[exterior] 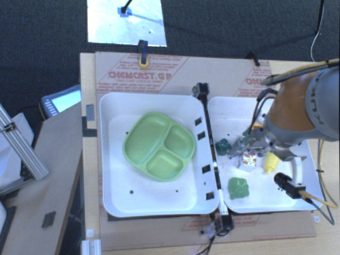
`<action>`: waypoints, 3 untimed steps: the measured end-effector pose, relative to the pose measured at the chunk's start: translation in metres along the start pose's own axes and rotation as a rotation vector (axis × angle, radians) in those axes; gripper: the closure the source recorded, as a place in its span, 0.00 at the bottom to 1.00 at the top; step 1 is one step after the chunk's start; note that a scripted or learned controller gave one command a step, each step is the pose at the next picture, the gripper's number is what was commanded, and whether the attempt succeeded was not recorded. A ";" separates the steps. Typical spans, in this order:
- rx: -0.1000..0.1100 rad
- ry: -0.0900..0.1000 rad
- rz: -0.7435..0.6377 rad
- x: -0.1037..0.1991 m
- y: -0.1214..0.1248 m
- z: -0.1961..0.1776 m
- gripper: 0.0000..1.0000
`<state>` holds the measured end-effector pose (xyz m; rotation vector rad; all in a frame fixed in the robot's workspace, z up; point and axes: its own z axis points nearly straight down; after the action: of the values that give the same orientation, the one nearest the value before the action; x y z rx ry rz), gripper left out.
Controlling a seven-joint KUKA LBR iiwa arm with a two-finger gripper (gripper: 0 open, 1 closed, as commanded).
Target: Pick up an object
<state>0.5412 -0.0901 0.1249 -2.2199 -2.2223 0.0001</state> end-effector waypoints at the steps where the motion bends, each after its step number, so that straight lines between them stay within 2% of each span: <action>1: -0.002 -0.001 0.001 0.000 0.000 -0.012 1.00; 2: -0.006 -0.001 -0.003 0.003 0.006 -0.074 1.00; 3: -0.006 -0.001 -0.003 0.003 0.007 -0.117 1.00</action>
<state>0.5484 -0.0869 0.2418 -2.2202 -2.2296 -0.0056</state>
